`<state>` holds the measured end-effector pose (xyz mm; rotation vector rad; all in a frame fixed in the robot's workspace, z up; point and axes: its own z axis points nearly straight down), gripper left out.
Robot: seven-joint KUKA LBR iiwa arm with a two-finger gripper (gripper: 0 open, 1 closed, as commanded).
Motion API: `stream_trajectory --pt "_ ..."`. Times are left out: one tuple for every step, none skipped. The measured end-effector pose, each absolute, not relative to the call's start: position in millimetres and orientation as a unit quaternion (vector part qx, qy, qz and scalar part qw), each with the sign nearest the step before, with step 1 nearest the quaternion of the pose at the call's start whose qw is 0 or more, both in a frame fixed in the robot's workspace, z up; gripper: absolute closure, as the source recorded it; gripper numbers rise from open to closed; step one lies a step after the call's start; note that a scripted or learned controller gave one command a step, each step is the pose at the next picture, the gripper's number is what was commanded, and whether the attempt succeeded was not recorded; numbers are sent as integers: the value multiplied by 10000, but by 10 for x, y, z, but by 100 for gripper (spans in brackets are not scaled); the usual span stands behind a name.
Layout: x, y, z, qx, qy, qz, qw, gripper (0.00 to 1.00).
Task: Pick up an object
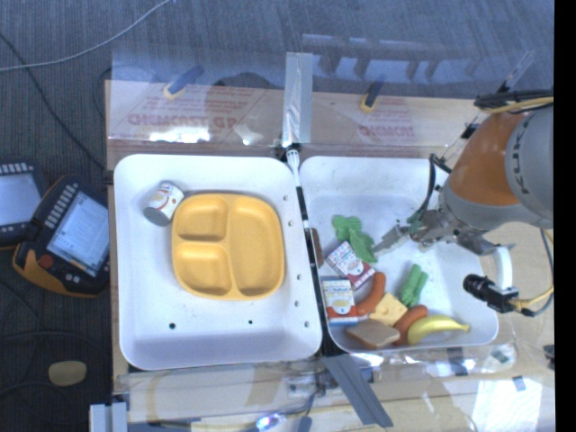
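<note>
Toys lie heaped in the right bin; the gripper hovers above them, empty, fingers narrowly parted, needing to descend.

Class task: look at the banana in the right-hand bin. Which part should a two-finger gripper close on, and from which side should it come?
Grip the banana at its thick yellow middle, coming straight down from above. It lies flat, roughly left to right near the right bin's front wall, so the fingers should straddle its narrow width. The orange piece touches its left end, so staying toward the middle or right looks safer.
</note>
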<state>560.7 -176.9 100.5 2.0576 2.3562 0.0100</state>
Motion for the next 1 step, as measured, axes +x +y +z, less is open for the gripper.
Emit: stream_trajectory --pt "4887 -1491 915 6897 7240 34 92 0"
